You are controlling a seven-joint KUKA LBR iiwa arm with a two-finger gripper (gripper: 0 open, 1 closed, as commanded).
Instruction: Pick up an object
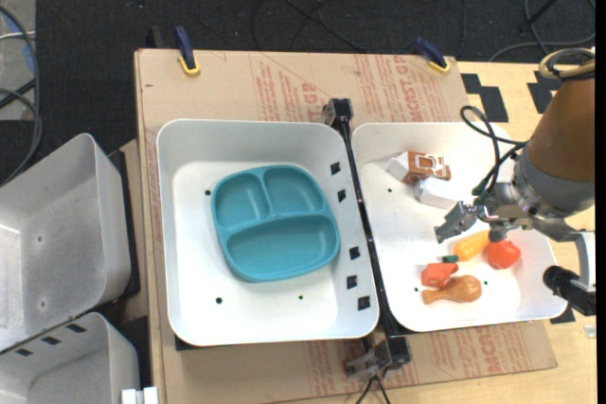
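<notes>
My gripper [460, 222] hangs over the middle of the right bin [398, 232], reaching in from the right. Just below it lies a yellow-orange toy piece [471, 248], with a red piece [504, 254] to its right. Nearer the front sit a small red-orange piece [437, 273] and a tan drumstick-shaped toy [454, 290]. A grey-white block [432, 194] lies just left of the gripper, and behind that is a brown and white item [426, 166]. I see nothing lifted off the bin floor.
The left bin [185, 232] holds a blue divided plate [275, 222]. A black divider [358, 222] runs between the bins. Grey tubs [52, 232] stand off the bench at left. The arm's cable loops above the right bin.
</notes>
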